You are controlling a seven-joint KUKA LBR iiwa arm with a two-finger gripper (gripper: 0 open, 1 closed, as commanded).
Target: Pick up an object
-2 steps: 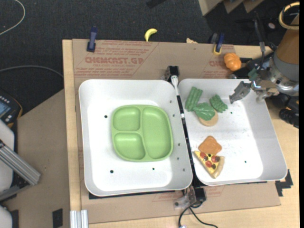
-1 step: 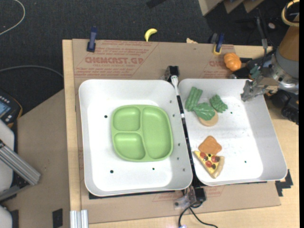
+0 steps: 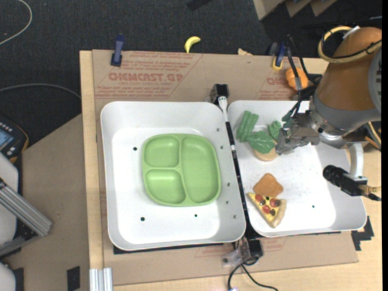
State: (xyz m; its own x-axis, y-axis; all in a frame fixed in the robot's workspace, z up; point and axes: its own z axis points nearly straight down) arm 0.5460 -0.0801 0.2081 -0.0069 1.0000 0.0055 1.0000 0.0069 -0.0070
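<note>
The gripper [image 3: 290, 139], grip state unclear, hovers at a green leafy toy [image 3: 259, 138] in the right bin [image 3: 315, 220].

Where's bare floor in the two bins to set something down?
Right bin: bare floor along the near edge, right of the pizza slice toy, below the gripper. Its far left corner is crowded with the green toy.
Left bin: only a margin around the green divided plate, widest along the near-left.

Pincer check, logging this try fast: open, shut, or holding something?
Pincer: cannot be told; it sits low at the green toy in the right bin.
</note>
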